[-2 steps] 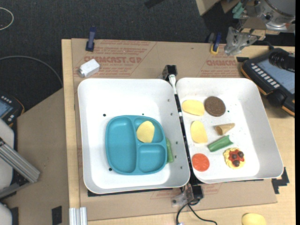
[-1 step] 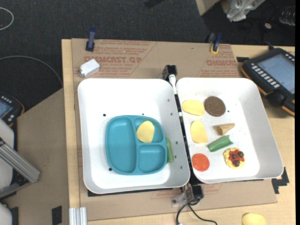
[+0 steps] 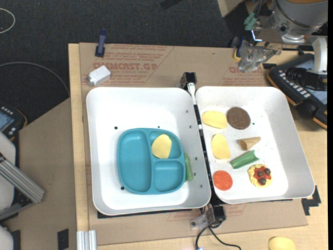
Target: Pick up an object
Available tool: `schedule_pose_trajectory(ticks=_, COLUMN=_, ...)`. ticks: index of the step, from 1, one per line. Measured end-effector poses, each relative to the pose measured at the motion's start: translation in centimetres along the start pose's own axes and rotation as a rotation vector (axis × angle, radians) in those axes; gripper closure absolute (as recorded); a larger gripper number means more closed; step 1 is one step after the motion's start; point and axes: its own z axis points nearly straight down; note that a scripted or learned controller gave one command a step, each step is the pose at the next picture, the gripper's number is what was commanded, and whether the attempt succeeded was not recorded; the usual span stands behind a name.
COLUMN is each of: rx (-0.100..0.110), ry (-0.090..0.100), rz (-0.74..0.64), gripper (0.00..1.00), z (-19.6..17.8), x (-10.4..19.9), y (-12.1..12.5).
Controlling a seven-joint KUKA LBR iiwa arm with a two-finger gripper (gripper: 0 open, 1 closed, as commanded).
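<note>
I log the end effector point(image 3: 252, 58) above the worktop point(image 3: 156, 66), beyond the right bin's point(image 3: 296, 139) far rim; whether it is spread or pressed together I cannot tell. Right bin: green pod point(image 3: 243, 159), long axis diagonal, higher end pointing far-right; brown disc point(image 3: 239, 117); red disc point(image 3: 222, 179). Left bin point(image 3: 104, 119): teal tray point(image 3: 136, 163).

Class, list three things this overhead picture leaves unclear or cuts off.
1. The green piece beside the teal tray: mostly hidden by the tray's rim.
2. The yellow object at the bottom edge: cut off by the frame.
3. The gripper: blurred, so its state is unreadable.
</note>
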Motion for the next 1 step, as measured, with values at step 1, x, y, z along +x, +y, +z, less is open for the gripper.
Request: schedule_pose_trajectory(ticks=1, rx=-0.005, ry=0.001, rz=0.006, gripper=1.00, z=7.41, x=-7.68, y=-3.88)
